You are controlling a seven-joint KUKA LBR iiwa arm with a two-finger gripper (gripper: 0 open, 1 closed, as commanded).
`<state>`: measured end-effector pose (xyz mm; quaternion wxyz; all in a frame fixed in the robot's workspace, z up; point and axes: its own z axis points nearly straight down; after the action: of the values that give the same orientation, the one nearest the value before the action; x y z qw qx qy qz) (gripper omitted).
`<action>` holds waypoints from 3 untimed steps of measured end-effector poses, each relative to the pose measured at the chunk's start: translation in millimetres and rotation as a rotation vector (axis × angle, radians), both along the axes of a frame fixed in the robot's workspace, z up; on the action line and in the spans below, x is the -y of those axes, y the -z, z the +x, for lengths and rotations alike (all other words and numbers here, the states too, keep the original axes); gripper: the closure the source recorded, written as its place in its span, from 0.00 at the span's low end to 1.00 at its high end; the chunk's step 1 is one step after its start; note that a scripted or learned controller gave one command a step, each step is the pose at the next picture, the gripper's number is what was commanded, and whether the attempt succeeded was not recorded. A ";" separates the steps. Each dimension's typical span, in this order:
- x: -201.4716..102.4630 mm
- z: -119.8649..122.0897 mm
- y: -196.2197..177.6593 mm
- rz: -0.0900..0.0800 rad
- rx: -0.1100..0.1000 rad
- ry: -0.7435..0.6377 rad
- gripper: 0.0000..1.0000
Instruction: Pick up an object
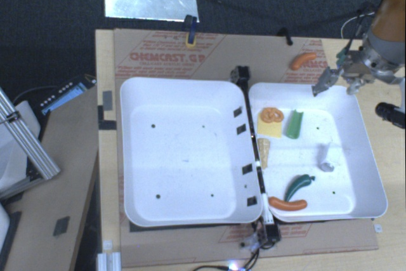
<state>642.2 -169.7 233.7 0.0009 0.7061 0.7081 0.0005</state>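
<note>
**Camera view: gripper poised over the right bin's far corner, nothing in it**

Camera view shows the gripper [336,84] at the upper right of the frame, above the far rim of the right bin [365,155]. Its two fingers are spread apart and hold nothing.

The pickable things all lie in that right bin. Near its upper left sit a pretzel [272,115] resting on a yellow cheese slice [269,128], with a green block [294,124] just beside them. A pale cone [263,152] lies against the divider edge. A small grey piece [325,158] sits toward the middle right. At the lower part are a dark green pepper [298,185] and an orange sausage [287,204], near each other. A second sausage [303,61] lies outside the bins on the cardboard, upper right.

These look like light plastic toy foods: stiff, smooth, probably apt to slip or roll. The green block seems the best candidate, with flat long sides to pinch across its narrow width. The cheese slice is likely too flat to grasp, and the sausage may roll away.

The block stands clear on its right side, with open floor there; the pretzel and cheese crowd its left. The left bin [184,149] offers wide open room. The bin walls are shallow but should be cleared on descent.
</note>
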 end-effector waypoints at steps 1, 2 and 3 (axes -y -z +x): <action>-37.3 -39.9 124.0 0.006 -0.015 0.000 0.00; -41.4 -108.8 151.6 0.003 -0.009 0.003 0.00; -77.1 -19.7 147.7 0.001 0.008 -0.007 0.00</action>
<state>622.5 -92.6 86.0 0.0034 0.7037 0.7105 0.0036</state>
